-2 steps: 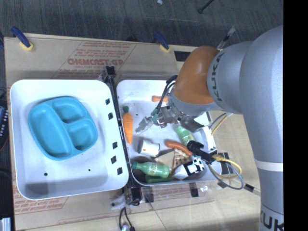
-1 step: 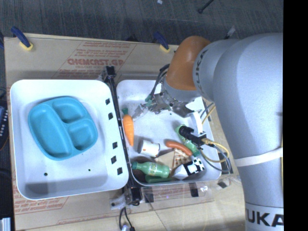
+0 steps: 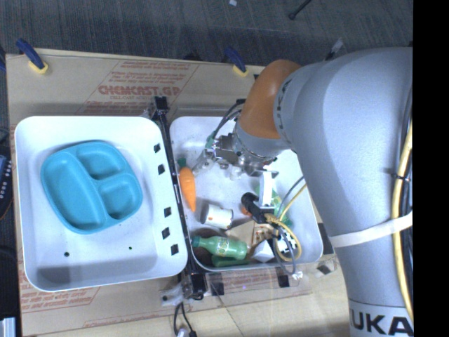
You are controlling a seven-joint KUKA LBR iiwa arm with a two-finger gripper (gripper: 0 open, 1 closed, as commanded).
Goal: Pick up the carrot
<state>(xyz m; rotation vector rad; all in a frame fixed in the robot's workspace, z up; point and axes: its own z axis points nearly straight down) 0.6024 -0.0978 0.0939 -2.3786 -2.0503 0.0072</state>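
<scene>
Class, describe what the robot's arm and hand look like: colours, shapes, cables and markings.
The arm is a thick, rounded grey casing with an orange band above the wrist, a pale strap around it and black KUKA lettering. The hand is silvery metal with thin dark cables.

Glossy plastic bins point(image 3: 42, 258), smooth blue plastic tray point(image 3: 91, 184), matt carrot point(image 3: 187, 187).

Board point(image 3: 133, 72) reads CHEMCAST GP; arm point(image 3: 365, 153) reads UKA.

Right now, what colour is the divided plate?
The divided plate is light blue, clearest in the camera view.
</scene>
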